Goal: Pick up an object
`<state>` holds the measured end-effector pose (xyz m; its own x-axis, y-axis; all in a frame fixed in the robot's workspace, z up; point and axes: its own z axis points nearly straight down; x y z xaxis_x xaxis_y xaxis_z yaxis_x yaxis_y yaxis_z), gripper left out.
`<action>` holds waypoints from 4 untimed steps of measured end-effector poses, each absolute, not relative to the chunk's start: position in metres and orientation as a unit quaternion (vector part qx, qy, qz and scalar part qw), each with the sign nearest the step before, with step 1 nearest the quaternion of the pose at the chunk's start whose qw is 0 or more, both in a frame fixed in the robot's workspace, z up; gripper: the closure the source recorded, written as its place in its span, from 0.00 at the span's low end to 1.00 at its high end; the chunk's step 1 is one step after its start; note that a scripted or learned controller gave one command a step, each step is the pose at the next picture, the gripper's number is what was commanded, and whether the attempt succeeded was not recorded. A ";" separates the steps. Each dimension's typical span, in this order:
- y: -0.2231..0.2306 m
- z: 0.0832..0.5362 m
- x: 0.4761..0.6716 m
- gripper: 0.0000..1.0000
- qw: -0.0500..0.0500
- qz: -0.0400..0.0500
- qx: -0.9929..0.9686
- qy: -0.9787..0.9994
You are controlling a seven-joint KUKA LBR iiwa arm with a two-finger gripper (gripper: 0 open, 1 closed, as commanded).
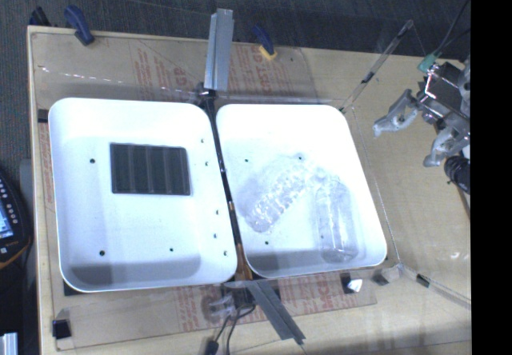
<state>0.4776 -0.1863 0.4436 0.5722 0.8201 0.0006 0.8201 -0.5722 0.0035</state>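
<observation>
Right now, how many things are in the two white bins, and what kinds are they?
Clear plastic bottles: 2, a crumpled one and an upright-shaped one, both lying in the right bin
Dark ridged rectangles: 1, in the left bin
Total: 3

Wooden bench (416, 209) with two white bins (72, 185) (352, 137) side by side.

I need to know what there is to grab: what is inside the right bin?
Two clear plastic bottles lie inside the right bin: a crumpled one near the middle and a smoother one to its right. They are see-through and hard to make out; nothing covers them.
</observation>
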 end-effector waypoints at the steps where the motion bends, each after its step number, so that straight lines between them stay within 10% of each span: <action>1: -0.165 0.311 0.511 0.00 -0.002 -0.002 0.931 0.366; 2: -0.192 0.284 0.505 0.00 -0.002 -0.003 0.921 0.389; 3: -0.177 0.144 0.489 0.00 -0.002 -0.003 0.956 0.294; 4: -0.173 0.254 0.492 0.00 -0.001 0.000 0.931 0.366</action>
<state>0.4922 -0.1733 0.2535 0.7318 0.6815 0.0001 0.6815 -0.7318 -0.0013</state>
